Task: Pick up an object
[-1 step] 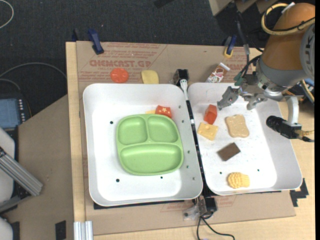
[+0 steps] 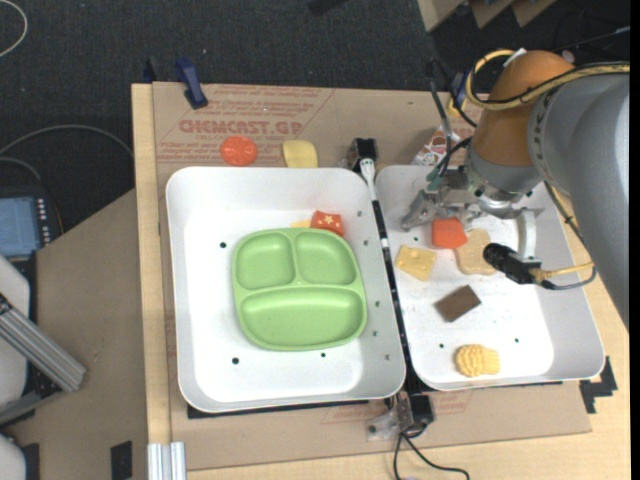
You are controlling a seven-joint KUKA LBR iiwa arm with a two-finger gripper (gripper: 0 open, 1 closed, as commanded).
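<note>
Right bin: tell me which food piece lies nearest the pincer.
The orange block, directly under the pincer. The yellow wedge, brown square and corn cob lie farther toward the bin's front.

Dark carpet floor [image 2: 80, 48] around cardboard-topped bench [image 2: 150, 268]

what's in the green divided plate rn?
Nothing visible in the green divided plate; all three compartments look bare. A red block sits just behind its far rim, in the left bin.
</note>
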